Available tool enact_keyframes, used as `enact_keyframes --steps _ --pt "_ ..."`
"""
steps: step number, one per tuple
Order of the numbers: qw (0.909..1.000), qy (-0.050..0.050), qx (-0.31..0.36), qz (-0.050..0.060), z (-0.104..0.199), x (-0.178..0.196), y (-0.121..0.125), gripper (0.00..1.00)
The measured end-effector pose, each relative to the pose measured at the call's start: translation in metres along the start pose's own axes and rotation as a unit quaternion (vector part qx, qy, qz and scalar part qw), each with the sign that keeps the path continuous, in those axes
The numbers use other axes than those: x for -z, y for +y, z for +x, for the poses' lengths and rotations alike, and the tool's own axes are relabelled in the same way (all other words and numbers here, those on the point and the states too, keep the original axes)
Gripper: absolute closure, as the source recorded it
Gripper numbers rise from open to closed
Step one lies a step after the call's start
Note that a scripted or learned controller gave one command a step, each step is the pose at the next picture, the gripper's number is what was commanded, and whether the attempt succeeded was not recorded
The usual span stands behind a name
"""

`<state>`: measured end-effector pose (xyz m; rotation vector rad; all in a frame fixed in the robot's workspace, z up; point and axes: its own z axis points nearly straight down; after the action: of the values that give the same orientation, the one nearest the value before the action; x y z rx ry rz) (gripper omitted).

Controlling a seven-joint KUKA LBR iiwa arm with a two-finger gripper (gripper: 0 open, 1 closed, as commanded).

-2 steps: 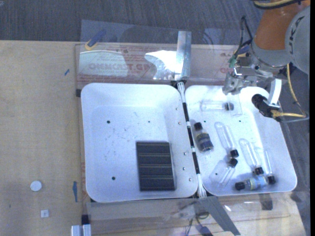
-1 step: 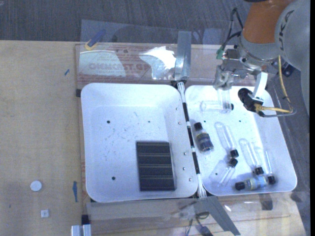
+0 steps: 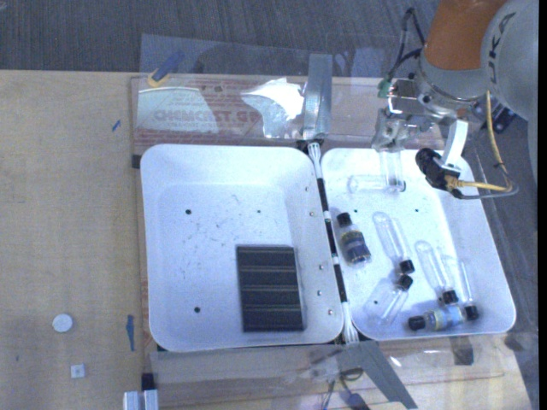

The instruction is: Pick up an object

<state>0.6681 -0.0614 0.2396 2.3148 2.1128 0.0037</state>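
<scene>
The claw (image 3: 391,148) hangs over the far left corner of the right bin (image 3: 487,229), its clear fingers (image 3: 395,171) reaching down to a clear vial (image 3: 369,184) lying on its side there; whether they are spread or pressed together I cannot tell. Nearer in that bin lie more clear vials with black caps (image 3: 408,273), one small dark bottle (image 3: 355,246) close to the left wall, the rest scattered toward the near right corner. The left bin (image 3: 171,229) holds a black ribbed block (image 3: 270,287) near its near right corner, with open floor to the far and left. The arm (image 3: 479,24) bears part of the word KUKA.
</scene>
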Motion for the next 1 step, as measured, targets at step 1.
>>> enact_keyframes --steps 1 --pt "0.9995 0.001 -0.031 0.002 -0.0032 -0.0011 -0.0005 1.00"
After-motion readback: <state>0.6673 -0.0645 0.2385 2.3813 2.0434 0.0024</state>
